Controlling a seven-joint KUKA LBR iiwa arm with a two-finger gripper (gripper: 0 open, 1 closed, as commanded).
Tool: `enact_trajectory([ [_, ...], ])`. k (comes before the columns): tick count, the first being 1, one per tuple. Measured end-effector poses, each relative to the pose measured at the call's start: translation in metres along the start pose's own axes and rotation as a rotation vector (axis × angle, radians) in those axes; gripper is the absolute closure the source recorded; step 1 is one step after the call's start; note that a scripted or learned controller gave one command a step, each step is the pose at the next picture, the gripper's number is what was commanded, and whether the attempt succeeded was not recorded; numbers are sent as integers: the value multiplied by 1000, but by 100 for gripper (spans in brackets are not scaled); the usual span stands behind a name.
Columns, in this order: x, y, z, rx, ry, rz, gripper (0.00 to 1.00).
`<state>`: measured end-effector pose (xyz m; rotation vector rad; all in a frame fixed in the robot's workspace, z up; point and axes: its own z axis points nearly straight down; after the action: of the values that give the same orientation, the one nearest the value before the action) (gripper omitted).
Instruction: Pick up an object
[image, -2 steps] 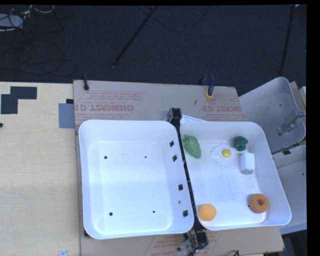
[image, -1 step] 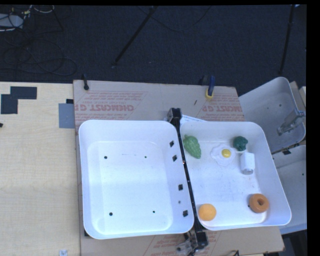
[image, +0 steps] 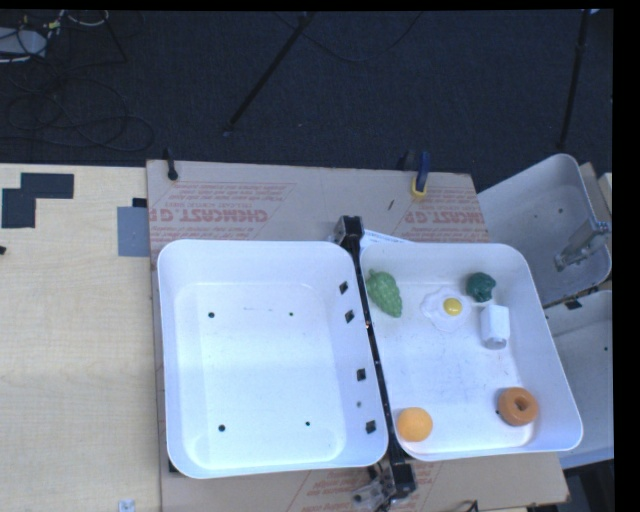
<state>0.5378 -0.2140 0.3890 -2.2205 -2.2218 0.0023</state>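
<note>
- Gripper: can't tell its state from this shot, so no call on wide or narrow.
- Everything worth picking sits in the right bin (image: 560, 420), so I'm placing it all off the egg (image: 446, 307), a flat fried-egg toy near the bin's back.
- Cup (image: 494, 325): just right of the egg and a bit nearer the camera, lying on its side. Looks light and stiff, maybe slick. I'd pinch across the body.
- Dark green lump (image: 481, 286): just right of the egg, toward the back. Small and knobbly, probably grippy.
- Donut (image: 518, 406): well in front of the egg, to its right. Likely light, take it across the ring.
- Lettuce (image: 384, 293): left of the egg. Bumpy, probably soft, easiest grab imo.
- Orange (image: 414, 424): well in front of the egg, slightly left. Round, may roll out of a pinch.
- The egg itself: too flat, skip it.
</note>
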Motion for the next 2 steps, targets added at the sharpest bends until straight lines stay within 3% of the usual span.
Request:
enact_trajectory([
  [1,0,-64,-68,-2,0,4,0],
  [2,0,-62,-66,0,0,3,0],
])
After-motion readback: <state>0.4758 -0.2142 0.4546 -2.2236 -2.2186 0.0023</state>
